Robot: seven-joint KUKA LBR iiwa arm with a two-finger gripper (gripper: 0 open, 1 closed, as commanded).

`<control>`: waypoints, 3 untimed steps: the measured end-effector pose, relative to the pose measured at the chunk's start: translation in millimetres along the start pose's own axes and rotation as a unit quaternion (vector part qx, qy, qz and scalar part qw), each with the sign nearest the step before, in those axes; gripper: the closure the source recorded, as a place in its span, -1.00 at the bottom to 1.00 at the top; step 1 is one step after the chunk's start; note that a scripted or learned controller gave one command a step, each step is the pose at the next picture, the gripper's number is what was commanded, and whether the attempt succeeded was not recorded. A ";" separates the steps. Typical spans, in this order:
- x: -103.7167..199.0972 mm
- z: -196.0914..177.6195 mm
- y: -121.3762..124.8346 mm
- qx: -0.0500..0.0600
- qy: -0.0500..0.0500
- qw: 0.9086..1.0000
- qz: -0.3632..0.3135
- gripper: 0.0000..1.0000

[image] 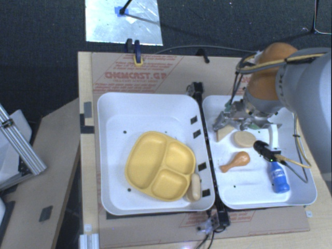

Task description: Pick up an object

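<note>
My gripper (226, 122) is low over the back left part of the right bin (249, 198). Just below it lies a pale wedge-shaped piece (224, 134), touching or almost touching the gripper's tip. A tan oval piece (244, 139) sits right beside the wedge. An orange drumstick-shaped toy (236, 161) lies in the bin's middle. A blue bottle (278, 178) lies toward the right wall, and a white stick-like item (273, 136) lies above it. Nothing shows as held.
The left bin (114, 113) holds a yellow divided plate (161, 165) with a beige roll (194, 187) at its lower right corner. A black divider (205, 139) runs between the bins. The grey arm (301, 87) covers the right bin's back right.
</note>
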State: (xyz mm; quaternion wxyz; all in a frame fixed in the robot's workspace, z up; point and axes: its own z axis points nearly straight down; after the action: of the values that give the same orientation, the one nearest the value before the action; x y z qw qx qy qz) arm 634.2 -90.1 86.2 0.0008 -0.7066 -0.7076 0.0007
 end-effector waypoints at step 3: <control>-4.9 -124.6 6.8 -0.005 -0.001 1.000 -0.001 1.00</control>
State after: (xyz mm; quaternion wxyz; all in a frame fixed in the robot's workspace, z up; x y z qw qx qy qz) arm 641.3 -95.0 210.8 -0.0029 -0.7058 -0.7084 -0.0023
